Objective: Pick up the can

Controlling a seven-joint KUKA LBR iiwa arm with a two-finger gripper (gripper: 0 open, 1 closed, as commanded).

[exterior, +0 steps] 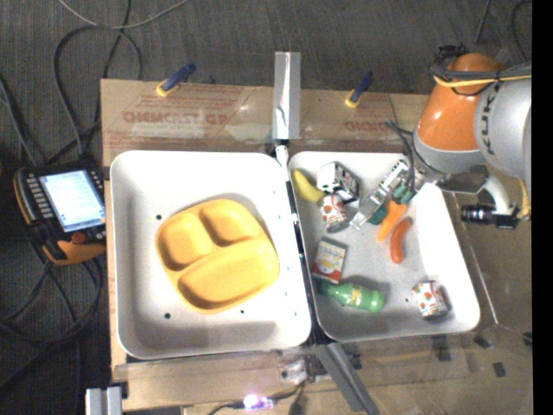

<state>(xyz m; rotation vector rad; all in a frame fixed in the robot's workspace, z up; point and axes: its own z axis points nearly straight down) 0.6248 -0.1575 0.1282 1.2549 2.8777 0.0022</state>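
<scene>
while the grey arm (492, 128) with its orange band reaches in from the right of the camera view, its gripper (361, 214) hangs low over the upper middle of the right bin (462, 266). the two long fingers (380, 195) point down and to the left, and they look close to each other, with only a narrow gap; nothing is seen between them. the fingertips are just beside a small can (335, 213) with a red and white label, which stands in the upper left part of this bin, and i cannot tell if they touch it.

a second can (429, 299) of the same look lies on its side near the lower right corner of the right bin, well apart from the gripper. a banana (302, 185) lies by the left wall of the bin, and a small printed box (338, 179) is just above the first can. an orange carrot (390, 216) and a red sausage (397, 240) lie to the right of the fingers. lower down are a small flat packet (329, 258) and a green bottle (354, 296) lying on its side.

the left bin (138, 318) holds a yellow divided plate (218, 253). a tablet (62, 201) lies on the floor to the left of the bench.
</scene>
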